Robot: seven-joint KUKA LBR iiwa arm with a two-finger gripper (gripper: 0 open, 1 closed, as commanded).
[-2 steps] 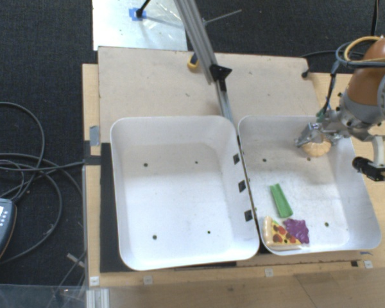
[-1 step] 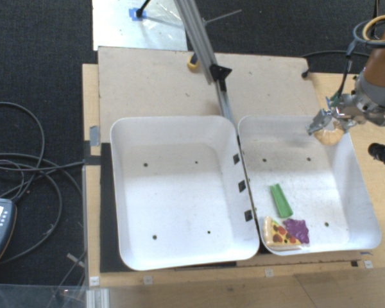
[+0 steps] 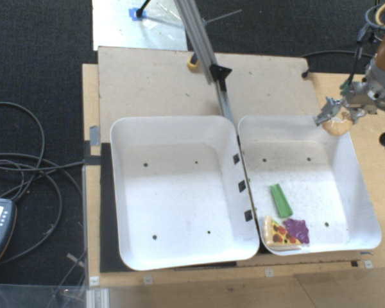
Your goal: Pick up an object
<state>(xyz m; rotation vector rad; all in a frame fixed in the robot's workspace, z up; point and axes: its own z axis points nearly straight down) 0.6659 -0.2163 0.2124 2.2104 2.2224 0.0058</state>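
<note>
Gripper [image 3: 334, 113] sits over the right bin's [image 3: 359, 191] far rim, and a tan bun [image 3: 337, 128] sits right under the fingers [image 3: 326, 115], touching them. Whether they're pinching it, can't tell. Green stick [image 3: 281, 200], pizza slice [image 3: 277, 231], and purple grapes [image 3: 298, 228] lie at the near end.

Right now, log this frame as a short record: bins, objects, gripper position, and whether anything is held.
left bin: white, shallow, no objects seen in it
right bin: holds three items near its front edge
green block: lies flat, mid-bin
pizza slice toy: front-left corner
purple grapes toy: touching the pizza slice's right side
gripper: above the right bin's far right corner
tan round object: at the gripper's tip; grasp unclear
</note>
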